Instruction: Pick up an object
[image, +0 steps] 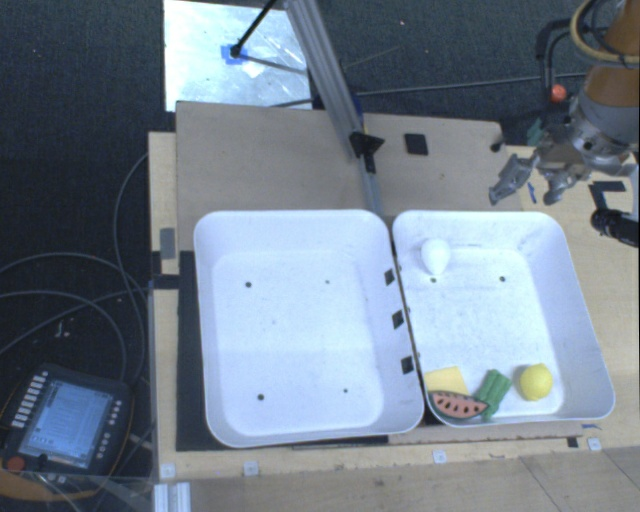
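The robot arm's pincer (532, 186) hangs above the far rim of the right bin (585, 300), its two fingers spread apart with nothing between them. Inside that bin, a white egg-shaped object (435, 256) lies near the far left corner, well apart from the pincer. Along the near edge sit a yellow wedge (447, 380), a watermelon slice (458, 405), a green piece (493, 390) and a lemon (535, 381), the first three crowded close together. The left bin (290, 320) stands just beside it on the bench (270, 160). A handheld control pendant (62, 415) rests on the dark floor at lower left.
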